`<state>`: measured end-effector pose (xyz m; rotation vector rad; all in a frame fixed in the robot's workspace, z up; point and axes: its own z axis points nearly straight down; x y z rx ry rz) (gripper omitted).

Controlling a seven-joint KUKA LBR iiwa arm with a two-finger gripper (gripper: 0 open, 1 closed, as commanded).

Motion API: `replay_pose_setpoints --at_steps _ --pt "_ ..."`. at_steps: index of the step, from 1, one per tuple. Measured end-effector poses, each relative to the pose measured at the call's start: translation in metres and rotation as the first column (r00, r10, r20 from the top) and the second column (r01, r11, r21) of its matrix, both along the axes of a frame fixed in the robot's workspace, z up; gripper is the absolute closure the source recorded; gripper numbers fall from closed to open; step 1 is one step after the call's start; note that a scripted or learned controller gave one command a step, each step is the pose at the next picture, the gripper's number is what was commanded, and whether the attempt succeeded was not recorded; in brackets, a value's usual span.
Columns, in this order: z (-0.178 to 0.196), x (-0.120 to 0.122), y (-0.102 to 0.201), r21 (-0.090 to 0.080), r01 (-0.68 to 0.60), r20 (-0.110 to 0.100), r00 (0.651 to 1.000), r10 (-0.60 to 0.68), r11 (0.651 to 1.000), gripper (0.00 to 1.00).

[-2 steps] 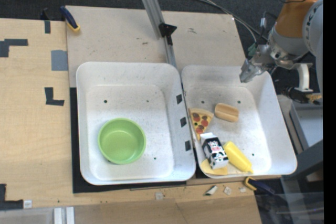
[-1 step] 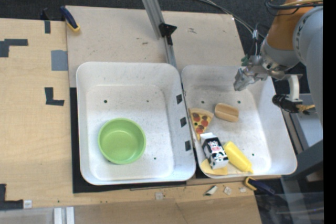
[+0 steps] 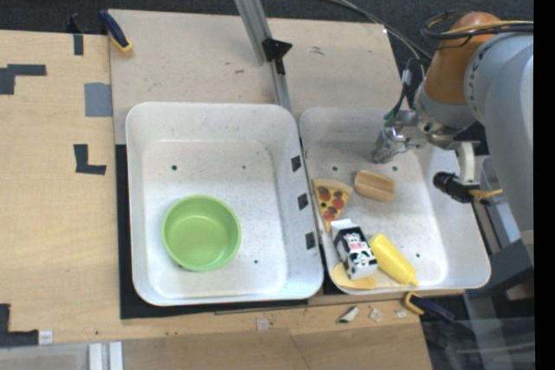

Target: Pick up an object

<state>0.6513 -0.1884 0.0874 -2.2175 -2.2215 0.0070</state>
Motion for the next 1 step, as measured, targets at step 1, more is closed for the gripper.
replay_pose_setpoints --at_steps 1 --pt "0.0139 0.001 0.0004 -0.001 -0.001 0.003 1.0 0.001 1.0 1.0"
